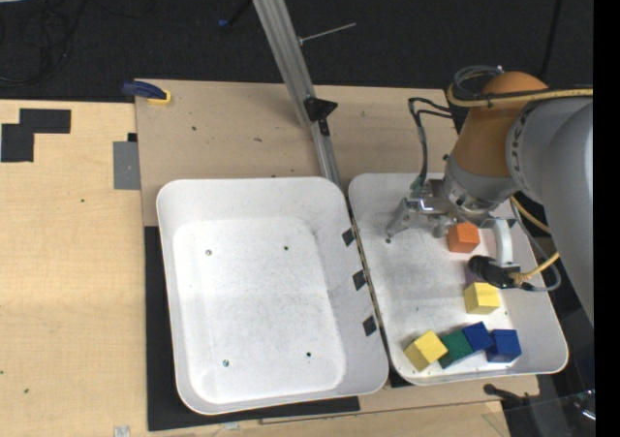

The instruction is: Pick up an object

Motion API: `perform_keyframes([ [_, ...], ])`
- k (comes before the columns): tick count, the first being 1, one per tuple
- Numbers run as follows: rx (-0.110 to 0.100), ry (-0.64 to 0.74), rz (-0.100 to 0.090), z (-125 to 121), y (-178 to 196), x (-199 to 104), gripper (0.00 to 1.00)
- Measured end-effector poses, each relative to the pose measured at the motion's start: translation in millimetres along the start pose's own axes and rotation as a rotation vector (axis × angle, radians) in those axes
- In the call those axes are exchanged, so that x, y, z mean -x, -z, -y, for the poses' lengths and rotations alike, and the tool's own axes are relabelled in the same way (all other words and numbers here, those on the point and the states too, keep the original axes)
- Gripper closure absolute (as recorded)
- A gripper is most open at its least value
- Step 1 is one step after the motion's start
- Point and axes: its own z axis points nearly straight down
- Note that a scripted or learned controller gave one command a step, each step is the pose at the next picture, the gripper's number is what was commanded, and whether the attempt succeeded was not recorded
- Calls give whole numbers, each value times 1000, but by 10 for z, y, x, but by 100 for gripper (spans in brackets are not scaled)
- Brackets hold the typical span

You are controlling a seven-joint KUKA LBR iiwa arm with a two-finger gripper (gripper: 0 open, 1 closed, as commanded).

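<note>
Near edge of right bin [387, 328]: yellow block [424, 349], green block [455, 345], two blue blocks [492, 341]. Second yellow block [481, 297] farther. Orange block [463, 236] beside tool [438, 216]; tool state cannot be told.

Nothing here can be read — no word, number, brand or sign shows on any surface. The two shallow white plastic bins [254, 198] carry only small dark specks, the small coloured foam blocks [465, 343] have plain faces, and the light wooden bench top [63, 232] bears only flat black and grey patches [34, 132] with no lettering — the grey arm with its orange band [494, 135] shows no legible marking either.
</note>
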Motion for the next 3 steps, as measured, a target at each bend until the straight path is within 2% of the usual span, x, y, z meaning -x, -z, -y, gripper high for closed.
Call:
perform_keyframes([
  [1, 0, -3, 0, 2, 108, 7, 100],
  [3, 6, -3, 1, 88, 1163, -8, 100],
])
